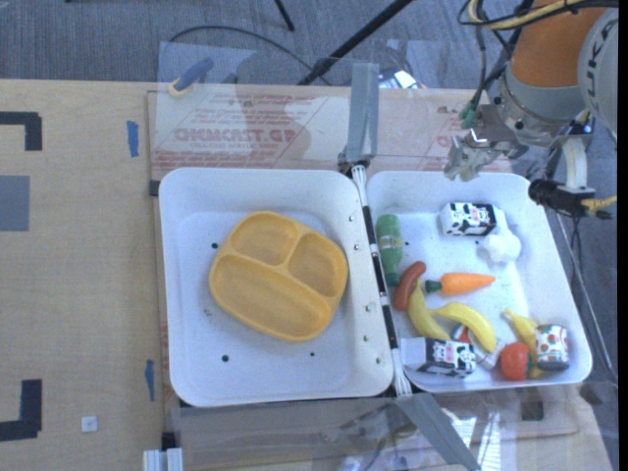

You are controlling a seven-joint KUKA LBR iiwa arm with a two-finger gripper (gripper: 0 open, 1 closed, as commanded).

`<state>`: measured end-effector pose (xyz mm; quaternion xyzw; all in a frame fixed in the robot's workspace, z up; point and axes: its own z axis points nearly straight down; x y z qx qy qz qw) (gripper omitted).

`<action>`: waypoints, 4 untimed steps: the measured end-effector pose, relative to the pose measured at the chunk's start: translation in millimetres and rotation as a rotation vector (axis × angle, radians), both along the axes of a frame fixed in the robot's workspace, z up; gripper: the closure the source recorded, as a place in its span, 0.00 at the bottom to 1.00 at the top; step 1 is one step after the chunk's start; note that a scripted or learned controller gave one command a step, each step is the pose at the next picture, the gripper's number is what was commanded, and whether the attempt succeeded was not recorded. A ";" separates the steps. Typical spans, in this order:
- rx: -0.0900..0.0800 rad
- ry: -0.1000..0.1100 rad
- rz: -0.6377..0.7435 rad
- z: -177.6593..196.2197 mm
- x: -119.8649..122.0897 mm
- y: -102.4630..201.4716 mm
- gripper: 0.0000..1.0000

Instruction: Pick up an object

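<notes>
The arm enters from the upper right of the camera view. The gripper (pixel 469 155) hangs over the far rim of the right bin (pixel 574 292), above its upper left corner. Finger state: cannot be determined from this view; nothing is visible between the fingers.

The candidate objects all lie in the right bin:
- Cow-patterned cartons, two: one (pixel 468 219) near the far wall, closest to the gripper; a second cow-patterned carton (pixel 450 355) at the near wall.
- Bananas, three: one banana (pixel 422 310) left of centre, a middle banana (pixel 469 323) just beside it, and a small banana (pixel 520 326) further right.
- One green bottle (pixel 390 243) lying along the left wall.
- One red sausage (pixel 408 285) touching the bottle's lower end and the first banana.
- One carrot (pixel 465 284) in the centre, pointing right.
- One white lump (pixel 501 247) just beside the far carton.
- One tomato (pixel 513 361) at the near wall.
- One red-spotted cup (pixel 552 345) in the near right corner, touching the small banana.

The near half of the bin is crowded; objects touch or overlap. The far carton stands apart from the others except the white lump.

The left bin (pixel 186 292) holds one yellow divided plate (pixel 278 275), with three compartments, tilted diagonally. A grey upright post (pixel 362 116) stands behind the junction of the two bins, left of the gripper.
</notes>
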<state>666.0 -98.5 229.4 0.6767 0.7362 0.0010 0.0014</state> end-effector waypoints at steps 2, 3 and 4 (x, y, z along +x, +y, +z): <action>-0.001 0.001 0.203 -120.9 1.2 -56.6 0.00; -0.008 -0.013 0.437 -136.7 -73.5 -80.2 0.00; -0.011 -0.021 0.435 -124.2 -71.5 -81.1 1.00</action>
